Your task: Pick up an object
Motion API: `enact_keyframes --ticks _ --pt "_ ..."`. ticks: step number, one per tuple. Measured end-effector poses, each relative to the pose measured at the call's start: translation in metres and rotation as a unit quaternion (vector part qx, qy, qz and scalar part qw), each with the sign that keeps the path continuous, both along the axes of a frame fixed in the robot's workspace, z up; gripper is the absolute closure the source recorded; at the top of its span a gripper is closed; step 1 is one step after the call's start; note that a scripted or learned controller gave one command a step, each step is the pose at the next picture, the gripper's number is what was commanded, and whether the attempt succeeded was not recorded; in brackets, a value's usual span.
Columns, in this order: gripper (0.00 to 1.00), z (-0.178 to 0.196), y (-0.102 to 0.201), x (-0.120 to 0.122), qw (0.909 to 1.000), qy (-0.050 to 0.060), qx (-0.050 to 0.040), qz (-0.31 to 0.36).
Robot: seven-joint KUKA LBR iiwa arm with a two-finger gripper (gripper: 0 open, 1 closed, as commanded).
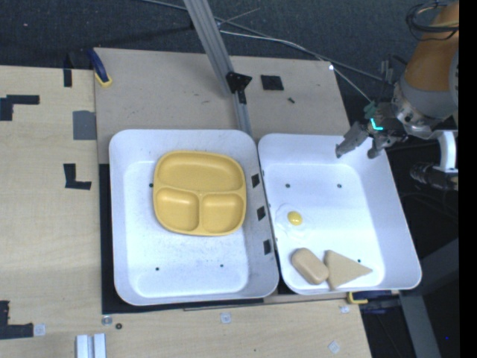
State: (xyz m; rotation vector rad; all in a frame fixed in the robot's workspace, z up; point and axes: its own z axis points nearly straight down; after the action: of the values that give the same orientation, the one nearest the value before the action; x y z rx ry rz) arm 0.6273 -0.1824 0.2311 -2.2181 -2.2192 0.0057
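Note:
My gripper [361, 147] hangs over the far right corner of the right bin [339, 151], its two dark fingers spread apart with nothing between them. Down in that bin lie a small yellow ball [294, 218] near the left wall, a tan rounded block [308, 265] at the front, and a tan wedge [344, 268] touching its right side. All three objects sit well below and to the left of the gripper.
The left bin [130, 274] holds a yellow divided plate [200, 192]. A grey pole [212, 39] slants down from the top to the gap between the bins. Cables run across the back of the bench.

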Motion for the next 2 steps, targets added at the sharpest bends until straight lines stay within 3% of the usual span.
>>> enact_keyframes --ticks 1,2 --pt "0.00 0.002 0.000 0.001 1.0000 -0.002 -0.0004 0.000" --pt "0.00 -0.058 -0.008 0.000 1.0000 0.000 -0.0004 0.000"
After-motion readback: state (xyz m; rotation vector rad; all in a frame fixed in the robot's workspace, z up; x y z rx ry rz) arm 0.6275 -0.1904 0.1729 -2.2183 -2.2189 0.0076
